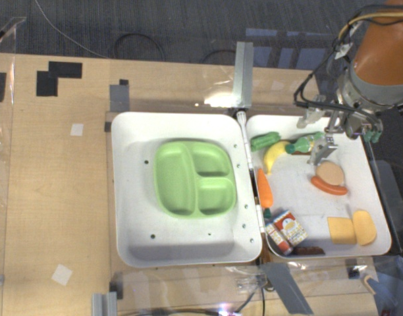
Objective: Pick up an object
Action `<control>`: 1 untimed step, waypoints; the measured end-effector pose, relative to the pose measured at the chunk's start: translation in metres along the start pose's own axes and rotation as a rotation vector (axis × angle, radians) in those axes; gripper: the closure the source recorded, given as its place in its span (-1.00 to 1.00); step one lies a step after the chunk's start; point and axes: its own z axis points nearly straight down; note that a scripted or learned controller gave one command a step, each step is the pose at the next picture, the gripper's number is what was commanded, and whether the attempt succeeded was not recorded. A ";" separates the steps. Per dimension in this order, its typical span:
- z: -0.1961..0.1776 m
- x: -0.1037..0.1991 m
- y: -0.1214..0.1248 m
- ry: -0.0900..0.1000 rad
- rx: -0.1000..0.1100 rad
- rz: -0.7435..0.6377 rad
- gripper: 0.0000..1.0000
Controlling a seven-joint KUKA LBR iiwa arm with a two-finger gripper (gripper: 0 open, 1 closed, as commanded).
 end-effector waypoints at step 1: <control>0.128 0.054 -0.006 0.011 -0.001 0.130 -1.00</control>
